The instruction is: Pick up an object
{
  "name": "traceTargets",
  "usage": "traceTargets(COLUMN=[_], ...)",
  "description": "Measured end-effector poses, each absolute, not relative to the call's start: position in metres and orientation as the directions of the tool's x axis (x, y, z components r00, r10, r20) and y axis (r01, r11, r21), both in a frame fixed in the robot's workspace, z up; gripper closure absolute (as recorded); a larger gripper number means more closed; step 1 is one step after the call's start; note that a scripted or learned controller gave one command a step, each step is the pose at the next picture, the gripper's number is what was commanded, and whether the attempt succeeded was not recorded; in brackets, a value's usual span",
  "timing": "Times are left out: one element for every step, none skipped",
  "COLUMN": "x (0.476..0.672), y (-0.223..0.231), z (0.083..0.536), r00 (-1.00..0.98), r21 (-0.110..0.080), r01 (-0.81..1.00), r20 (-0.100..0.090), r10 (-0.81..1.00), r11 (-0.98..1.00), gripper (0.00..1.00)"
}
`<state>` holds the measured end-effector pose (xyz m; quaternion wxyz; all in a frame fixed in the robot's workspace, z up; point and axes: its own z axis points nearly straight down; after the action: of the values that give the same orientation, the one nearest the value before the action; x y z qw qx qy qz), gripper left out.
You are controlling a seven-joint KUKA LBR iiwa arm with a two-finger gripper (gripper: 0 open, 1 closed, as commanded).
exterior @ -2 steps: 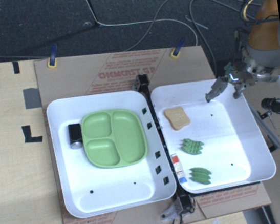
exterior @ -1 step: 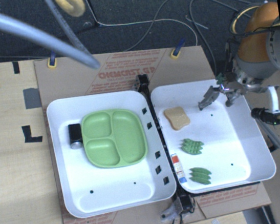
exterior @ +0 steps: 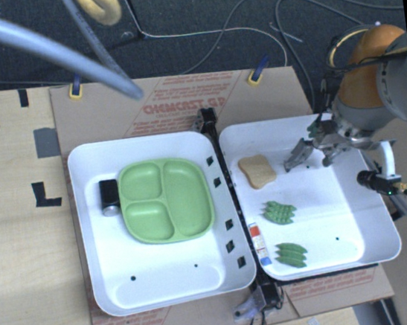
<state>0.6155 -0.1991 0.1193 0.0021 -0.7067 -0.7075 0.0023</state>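
**Arm hangs over the right bin, nothing in its grasp**

The grey arm [exterior: 383, 80] with its orange band reaches in from the right, and its gripper [exterior: 309, 152] sits above the upper part of the right bin [exterior: 365, 244]. Its two fingers [exterior: 295, 158] are spread apart, pointing left toward the bin's middle, with only white bin floor between them.

Three loose things lie in the right bin. A tan slice of bread [exterior: 257, 171] rests near the upper left corner, just left of the fingertips but apart from them. Below it lies a green pea pod [exterior: 279, 213], and lower again, near the bottom edge, a second green pea pod [exterior: 291, 254]. A small tube with a red and white label [exterior: 257, 240] lies along the left wall of this bin, beside the divider between the two bins.

The left bin [exterior: 97, 233] holds a green plate with three compartments [exterior: 167, 200], lying flat in the middle. A small black block [exterior: 109, 196] lies touching the plate's left edge.

Both bins rest on a cardboard sheet [exterior: 179, 97] with red printing.
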Motion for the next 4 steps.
traceTargets(x=[0.617,0.629,0.627,0.628], y=[-0.199,-0.198,-0.198,-0.198], z=[0.133,0.184,0.227,0.281], r00=[-0.002,-0.002,-0.001,-0.001], r21=[-0.001,0.005,0.004,0.006], r01=[1.0,1.0,1.0,1.0], r20=[-0.002,-0.002,-0.001,-0.002], r10=[1.0,1.0,1.0,1.0], r11=[0.002,0.002,0.001,0.001], gripper=[1.0,1.0,1.0,1.0])
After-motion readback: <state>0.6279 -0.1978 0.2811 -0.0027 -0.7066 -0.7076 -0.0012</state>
